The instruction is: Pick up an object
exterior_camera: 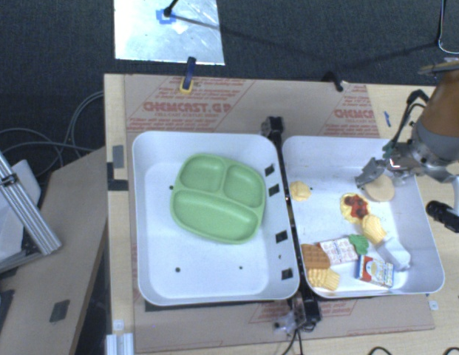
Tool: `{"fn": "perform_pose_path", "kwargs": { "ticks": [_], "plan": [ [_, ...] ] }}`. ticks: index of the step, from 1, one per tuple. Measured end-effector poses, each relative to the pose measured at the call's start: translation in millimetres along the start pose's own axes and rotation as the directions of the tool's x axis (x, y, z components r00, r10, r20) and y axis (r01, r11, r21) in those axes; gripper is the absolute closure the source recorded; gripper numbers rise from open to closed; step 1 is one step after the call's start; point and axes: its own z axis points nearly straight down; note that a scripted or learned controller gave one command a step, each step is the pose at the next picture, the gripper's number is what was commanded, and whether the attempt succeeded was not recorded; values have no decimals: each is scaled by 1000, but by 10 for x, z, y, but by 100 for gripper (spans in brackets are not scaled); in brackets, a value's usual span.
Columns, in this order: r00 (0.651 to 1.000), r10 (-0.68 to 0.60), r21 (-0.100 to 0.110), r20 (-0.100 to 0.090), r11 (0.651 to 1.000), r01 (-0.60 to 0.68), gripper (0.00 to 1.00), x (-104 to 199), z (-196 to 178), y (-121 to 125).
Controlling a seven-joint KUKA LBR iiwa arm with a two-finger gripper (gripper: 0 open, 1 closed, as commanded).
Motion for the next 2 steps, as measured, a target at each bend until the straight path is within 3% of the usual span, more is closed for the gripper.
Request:
{"fn": "perform_pose_path", "kwargs": {
  "ticks": [1,2],
  "plan": [
    [1000,0,1,-1,1000,0,0,76,521,76],
    [1000,-1,-16,7,1000,1,0,61,630,131]
  ]
}}
